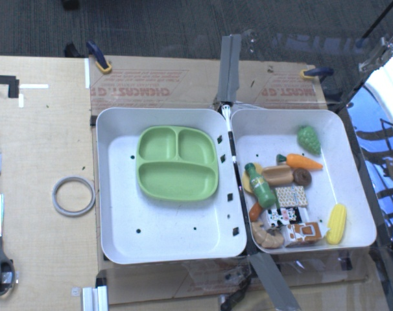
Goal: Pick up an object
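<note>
The right bin [352,148] holds a heap of toy food. A green bottle [260,185] lies at the heap's left over a yellow banana [247,183]. A hot dog [278,173], an orange carrot [301,162] and a brown donut [302,177] sit near the middle. A green leafy vegetable [308,139] lies toward the back right. A yellow corn cob [337,223] lies by the front right wall. A waffle [292,195], small printed boxes [305,232] and a croissant [268,238] fill the front. The left bin [112,193] holds a green divided plate [178,162].
A roll of tape [74,195] lies on the wooden bench left of the bins, with scissors [0,267] at the bench's front left corner. A grey bar [229,70] rises behind the seam between the bins. Blue clamps [99,56] hold the cardboard at the back.
</note>
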Robot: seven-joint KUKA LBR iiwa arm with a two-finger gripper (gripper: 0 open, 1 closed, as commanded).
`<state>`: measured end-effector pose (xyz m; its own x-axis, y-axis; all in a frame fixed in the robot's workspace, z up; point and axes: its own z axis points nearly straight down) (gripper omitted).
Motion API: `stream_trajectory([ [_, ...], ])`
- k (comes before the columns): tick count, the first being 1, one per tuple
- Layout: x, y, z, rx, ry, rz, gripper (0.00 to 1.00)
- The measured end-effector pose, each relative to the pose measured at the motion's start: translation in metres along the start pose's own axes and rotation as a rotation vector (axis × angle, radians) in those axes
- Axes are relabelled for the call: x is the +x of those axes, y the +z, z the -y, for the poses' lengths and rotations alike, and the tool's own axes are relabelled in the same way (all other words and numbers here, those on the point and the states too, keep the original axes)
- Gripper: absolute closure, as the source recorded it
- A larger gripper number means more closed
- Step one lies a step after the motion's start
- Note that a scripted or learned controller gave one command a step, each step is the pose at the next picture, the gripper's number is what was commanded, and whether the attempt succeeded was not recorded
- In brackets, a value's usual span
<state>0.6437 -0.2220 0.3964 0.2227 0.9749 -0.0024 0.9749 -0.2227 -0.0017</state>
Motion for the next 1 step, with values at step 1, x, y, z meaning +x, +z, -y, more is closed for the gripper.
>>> stream_trajectory([
  [1, 0.0094, 0.1263, 0.0874, 0.001, -0.192, -0.001, 0.00],
])
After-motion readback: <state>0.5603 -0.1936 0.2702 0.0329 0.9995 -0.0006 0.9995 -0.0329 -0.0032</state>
